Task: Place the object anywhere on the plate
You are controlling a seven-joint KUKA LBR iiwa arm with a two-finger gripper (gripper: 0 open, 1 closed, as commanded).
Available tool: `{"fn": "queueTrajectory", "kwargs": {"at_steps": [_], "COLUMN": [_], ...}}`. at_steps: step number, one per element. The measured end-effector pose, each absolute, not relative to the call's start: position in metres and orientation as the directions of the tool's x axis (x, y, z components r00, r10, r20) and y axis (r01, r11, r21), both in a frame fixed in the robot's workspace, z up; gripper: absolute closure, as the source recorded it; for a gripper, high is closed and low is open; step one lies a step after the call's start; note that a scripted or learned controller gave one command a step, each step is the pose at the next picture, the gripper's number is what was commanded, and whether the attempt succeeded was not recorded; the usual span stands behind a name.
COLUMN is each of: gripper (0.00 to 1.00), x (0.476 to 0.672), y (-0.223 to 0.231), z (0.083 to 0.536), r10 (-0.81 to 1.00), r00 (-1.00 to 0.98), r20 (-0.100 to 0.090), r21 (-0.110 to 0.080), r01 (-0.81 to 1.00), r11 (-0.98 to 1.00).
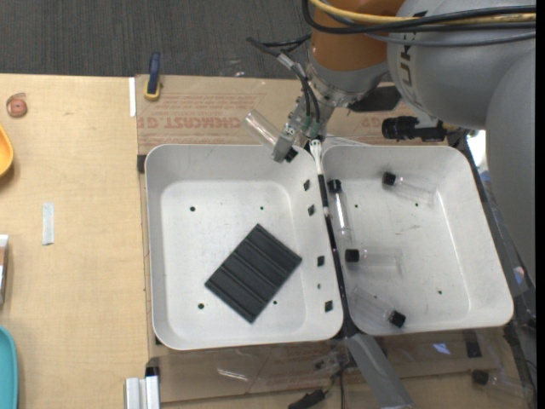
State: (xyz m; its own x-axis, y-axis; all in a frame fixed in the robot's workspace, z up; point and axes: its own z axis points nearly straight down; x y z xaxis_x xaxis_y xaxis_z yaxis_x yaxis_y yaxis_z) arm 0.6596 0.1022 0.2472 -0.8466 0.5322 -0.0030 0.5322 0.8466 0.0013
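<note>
Dark grey carpet (128, 24) lies beyond a pale wooden bench (77, 228) under even light.

Black ribbed rectangular plate (254, 273), lying flat and askew, on the left bin's (170, 228) floor

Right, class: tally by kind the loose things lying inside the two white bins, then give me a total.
Black ribbed plate: 1
Clear tubes with black caps: 4
Total: 5
</note>
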Motion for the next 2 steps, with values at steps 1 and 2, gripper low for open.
{"fn": "queueTrajectory", "kwargs": {"at_steps": [1, 2], "gripper": [1.00, 1.00], "x": [0.648, 0.647], "y": [0.146, 0.179], "z": [0.299, 0.421], "r10": [0.205, 0.055], "r00": [-0.979, -0.998], "r20": [-0.003, -0.003], "r21": [0.001, 0.001], "r01": [0.205, 0.055], "r11": [0.979, 0.998]}}
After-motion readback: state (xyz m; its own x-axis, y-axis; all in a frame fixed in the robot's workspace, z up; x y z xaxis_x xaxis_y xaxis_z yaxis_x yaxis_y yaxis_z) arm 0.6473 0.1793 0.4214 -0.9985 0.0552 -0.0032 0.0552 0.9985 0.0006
